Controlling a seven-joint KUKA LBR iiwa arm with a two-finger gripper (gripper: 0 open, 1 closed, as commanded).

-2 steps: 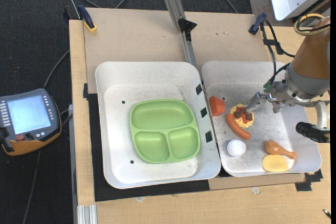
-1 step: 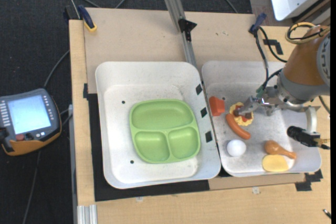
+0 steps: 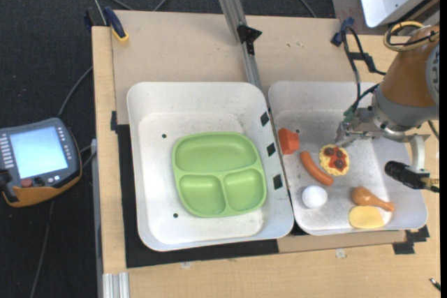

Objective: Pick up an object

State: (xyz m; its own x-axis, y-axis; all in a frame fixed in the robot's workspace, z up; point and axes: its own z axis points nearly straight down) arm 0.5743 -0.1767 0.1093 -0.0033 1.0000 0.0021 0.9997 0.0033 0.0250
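Observation:
The right bin [image 3: 314, 100] holds several toy foods: an orange piece [image 3: 288, 141], a red sausage [image 3: 316, 168], a round pizza-like toy [image 3: 334, 159], a white egg [image 3: 314, 197], a brown drumstick [image 3: 371, 199] and a yellow piece [image 3: 367, 218]. My gripper [image 3: 347, 135] hangs low over this bin, just above and to the upper right of the pizza toy. Nothing can be seen held in it. The grey arm with its orange band [image 3: 412, 80] comes in from the right.
The left bin [image 3: 143, 150] holds a green divided plate [image 3: 218, 173]. A slanted metal post [image 3: 230, 3] rises between the bins at the back. A teach pendant [image 3: 35, 160] lies off the bench to the left. Cables trail behind.

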